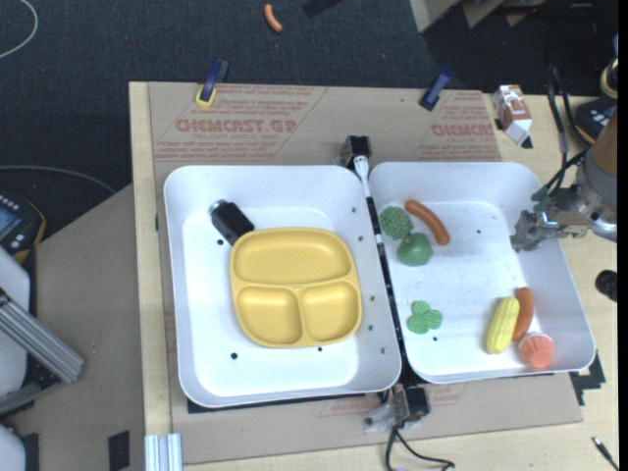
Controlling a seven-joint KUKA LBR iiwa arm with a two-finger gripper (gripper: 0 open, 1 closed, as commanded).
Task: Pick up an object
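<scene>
Your pincer [527, 230] hangs at the right bin's [471, 366] right wall; whether it is spread or pressed together you cannot tell. Within that bin: a sausage [428, 222], a green pepper [414, 250] beside broccoli [395, 222], a corn cob [501, 324] and a carrot [536, 347]. The left bin [196, 263] carries a yellow divided plate [294, 286].

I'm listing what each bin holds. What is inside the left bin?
The left bin holds a yellow divided plate and a small black object touching its upper-left edge. Whatever lies under the plate is covered.
</scene>
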